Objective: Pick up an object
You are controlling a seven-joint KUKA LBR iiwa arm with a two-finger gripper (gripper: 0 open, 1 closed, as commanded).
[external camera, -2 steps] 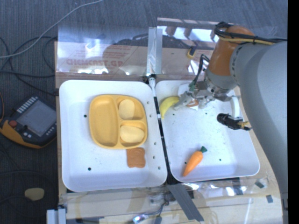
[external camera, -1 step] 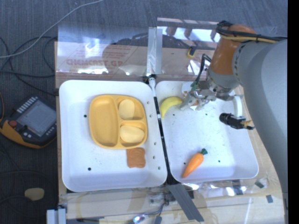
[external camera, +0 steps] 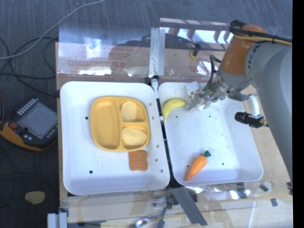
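While I hang over the right bin: my jaws sit low at the bin's far-left corner, just beside the yellow banana.
Jaw state: I cannot tell whether they are wide or narrow; at this slant they are a small, blurred metal cluster.
Holding: nothing shows between them, so I claim no grip.
Nearest object: the banana lies against the divider wall of the right bin, curled towards the corner, to the left of my jaws.
Other object in this bin: a toy carrot with a green top lies near the front edge, well apart from me.
Left bin: a yellow divided tray holds two pale rounded pieces in its small compartments; a brown biscuit-like piece lies just in front of the tray.
Likely step: I judge I am lining up on the banana.
Risk, corner: the banana is hard against the wall, so one jaw may strike the rim or divider rather than slide down beside the fruit.
Risk, shape: its curved, smooth skin could squirt sideways if I close off-centre.
Risk, push: coming in from the right, I may simply shove it tighter into the corner.
Fallback: the carrot lies in open floor and looks easier to straddle.
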